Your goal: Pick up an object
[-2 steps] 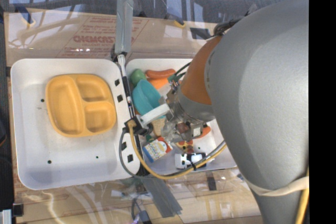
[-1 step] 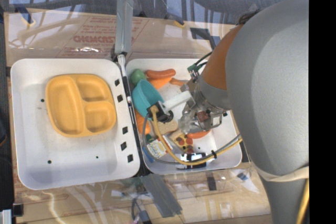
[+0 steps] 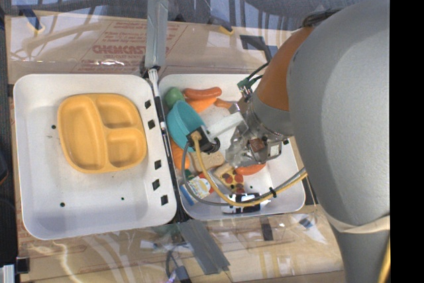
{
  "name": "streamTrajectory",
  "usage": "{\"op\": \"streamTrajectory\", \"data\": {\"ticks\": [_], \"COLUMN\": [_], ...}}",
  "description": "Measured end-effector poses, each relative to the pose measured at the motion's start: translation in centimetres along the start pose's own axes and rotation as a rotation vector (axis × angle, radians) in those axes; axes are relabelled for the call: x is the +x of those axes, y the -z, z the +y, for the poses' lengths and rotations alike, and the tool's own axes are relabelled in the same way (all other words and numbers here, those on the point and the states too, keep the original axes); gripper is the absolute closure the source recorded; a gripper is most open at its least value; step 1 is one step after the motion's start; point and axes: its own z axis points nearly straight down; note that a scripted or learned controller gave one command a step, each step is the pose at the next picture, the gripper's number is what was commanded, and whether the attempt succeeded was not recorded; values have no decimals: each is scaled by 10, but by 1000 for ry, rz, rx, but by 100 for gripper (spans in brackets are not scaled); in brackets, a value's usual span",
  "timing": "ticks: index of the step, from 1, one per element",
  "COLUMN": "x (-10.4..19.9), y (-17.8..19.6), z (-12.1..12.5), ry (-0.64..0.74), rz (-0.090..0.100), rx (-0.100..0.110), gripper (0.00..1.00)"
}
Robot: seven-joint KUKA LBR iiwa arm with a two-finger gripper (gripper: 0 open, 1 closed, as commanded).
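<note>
Brown cardboard lines the bench under both bins, with dark ribbed matting beyond its far edge. Working from the left, I see the left bin [image 3: 26,162] carrying a yellow divided plate [image 3: 101,131] that sits toward its far left corner; the near half of that bin's floor is bare white. A grey strip [image 3: 156,33] rises from the far end of the seam where the two bins meet.

Across the seam, the right bin [image 3: 299,199] is crowded. Against its left wall lies a teal cup-like piece [image 3: 183,121], with a green item [image 3: 173,96] just beyond it and an orange carrot-shaped toy [image 3: 203,95] along the far wall. Toward the near left corner I make out small mixed pieces, too jumbled for me to name. Another orange piece [image 3: 250,169] lies near the middle of the bin, partly under the tool.

My gripper [image 3: 246,149] is low over the middle of the right bin, the arm [image 3: 344,109] covering that bin's right side. Yellow and clear cables [image 3: 265,194] loop along the near wall. I cannot tell how the gripper stands from this angle, as hardware and clutter blur together there, and I see nothing I could call grasped.

I judge this to be the descent or grasp attempt over the pile. Next, I'd want closure on one item, likely the orange piece beneath the tool, then a straight lift clear of neighbours and cables before I count it a pick.
</note>
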Motion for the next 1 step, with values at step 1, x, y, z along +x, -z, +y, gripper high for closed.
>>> {"op": "streamTrajectory", "data": {"ticks": [1], "x": [35], "y": [121], "z": [-6], "ry": [-3], "rz": [13], "rx": [-4], "gripper": [100]}}
